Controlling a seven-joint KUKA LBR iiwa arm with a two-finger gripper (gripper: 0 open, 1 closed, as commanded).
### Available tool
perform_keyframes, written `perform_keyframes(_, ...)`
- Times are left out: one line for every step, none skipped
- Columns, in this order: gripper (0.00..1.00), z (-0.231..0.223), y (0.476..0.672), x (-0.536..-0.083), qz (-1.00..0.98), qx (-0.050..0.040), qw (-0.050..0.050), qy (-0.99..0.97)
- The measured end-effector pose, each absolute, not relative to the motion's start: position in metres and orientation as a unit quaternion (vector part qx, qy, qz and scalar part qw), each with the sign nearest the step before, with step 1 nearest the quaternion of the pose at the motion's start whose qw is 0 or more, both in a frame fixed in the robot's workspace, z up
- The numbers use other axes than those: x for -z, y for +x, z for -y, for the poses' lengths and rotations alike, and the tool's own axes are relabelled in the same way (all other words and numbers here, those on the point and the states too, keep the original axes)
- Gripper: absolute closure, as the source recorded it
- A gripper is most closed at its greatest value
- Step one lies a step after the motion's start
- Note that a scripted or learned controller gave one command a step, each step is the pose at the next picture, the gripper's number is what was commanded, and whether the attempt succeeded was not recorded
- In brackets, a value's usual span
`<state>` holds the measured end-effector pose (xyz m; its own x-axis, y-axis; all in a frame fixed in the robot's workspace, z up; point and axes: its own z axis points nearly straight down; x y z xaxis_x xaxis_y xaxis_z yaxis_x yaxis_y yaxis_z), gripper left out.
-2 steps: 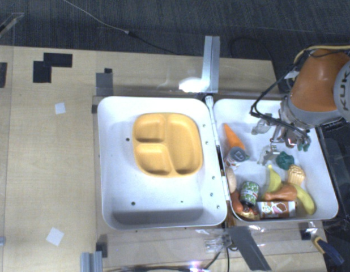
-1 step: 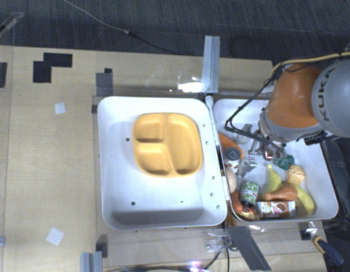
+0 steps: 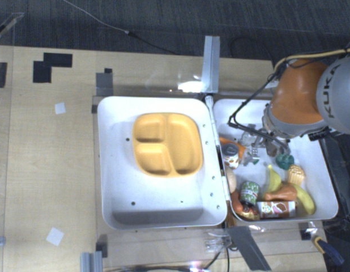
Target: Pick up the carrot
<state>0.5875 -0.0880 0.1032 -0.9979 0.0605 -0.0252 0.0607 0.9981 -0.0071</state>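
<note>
looking down into the right bin (image 3: pixel 328 169), we see our gripper (image 3: pixel 260 150) hanging low over its left-middle part, with the orange band of the arm (image 3: pixel 294 98) just behind it toward the upper right. we cannot tell from this slant how the gripper is set, and nothing shows caught in it.

the carrot (image 3: pixel 230 147) seems to be the small orange piece lying against the bin's left wall, just left of our gripper and a little above a small jar-like item (image 3: pixel 232 160). part of it is hidden, so we judge its long axis only roughly: it appears to run left to right, pointing toward the gripper.

the rest of the toy food, with a yellow banana (image 3: pixel 273 179) among it, is heaped lower down, toward the near edge. the left bin (image 3: pixel 115 163) holds a yellow divided plate (image 3: pixel 163 144). in our judgement the coming move is a short shift left, close to the wall.
</note>
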Motion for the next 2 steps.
perform_keyframes(1.0, 0.086, 0.635, -0.089, -0.939, -0.0005, 0.005, 0.345)
perform_keyframes(1.0, 0.027, 0.538, -0.187, -0.89, -0.0024, 0.004, 0.456)
